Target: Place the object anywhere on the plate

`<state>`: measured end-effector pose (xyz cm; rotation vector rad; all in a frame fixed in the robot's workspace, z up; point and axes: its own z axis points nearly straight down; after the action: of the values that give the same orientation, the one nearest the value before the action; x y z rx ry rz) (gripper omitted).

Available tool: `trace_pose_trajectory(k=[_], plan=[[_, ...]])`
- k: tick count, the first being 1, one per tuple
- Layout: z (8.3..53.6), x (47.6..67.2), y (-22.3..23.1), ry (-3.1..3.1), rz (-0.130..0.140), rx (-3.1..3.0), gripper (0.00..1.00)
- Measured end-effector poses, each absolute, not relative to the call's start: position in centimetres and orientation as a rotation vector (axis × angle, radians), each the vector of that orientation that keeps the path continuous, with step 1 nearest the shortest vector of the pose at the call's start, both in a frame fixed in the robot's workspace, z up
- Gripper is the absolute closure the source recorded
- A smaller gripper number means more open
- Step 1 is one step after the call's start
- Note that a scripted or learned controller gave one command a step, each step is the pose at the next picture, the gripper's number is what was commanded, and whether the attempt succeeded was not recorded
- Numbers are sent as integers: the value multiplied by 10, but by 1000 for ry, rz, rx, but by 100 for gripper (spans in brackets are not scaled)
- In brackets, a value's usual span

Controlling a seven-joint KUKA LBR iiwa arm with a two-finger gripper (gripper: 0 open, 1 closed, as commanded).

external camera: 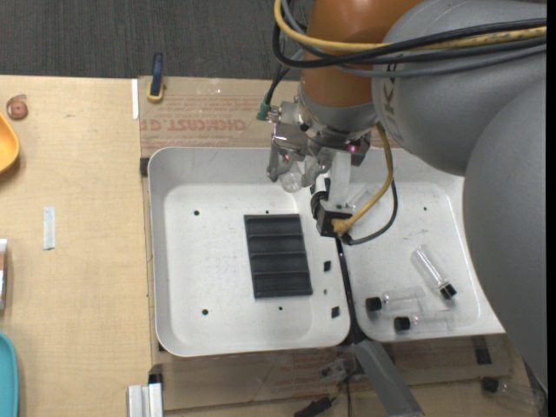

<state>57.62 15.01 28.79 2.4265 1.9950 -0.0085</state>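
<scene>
A clear plastic vial (292, 177), light, stiff and slick, sits pinched in the claw (295, 174) above the back wall of the left bin (174, 259); its midsection looks the surest hold. The black ribbed plate (278, 255) lies just below, open floor around it, walls well apart.

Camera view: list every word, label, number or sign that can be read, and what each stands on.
Red print on the cardboard sheet behind the bins: upside down and faint; one word looks like "CHEMCAST", the rest too blurred to read.
Grooved black plate in the left bin: no text.
Clear vials in the right bin: no label legible.
</scene>
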Motion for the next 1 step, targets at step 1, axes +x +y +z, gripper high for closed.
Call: trace_pose_trajectory(k=[1], plan=[[345,561,175,2251,-7,2190,100]])
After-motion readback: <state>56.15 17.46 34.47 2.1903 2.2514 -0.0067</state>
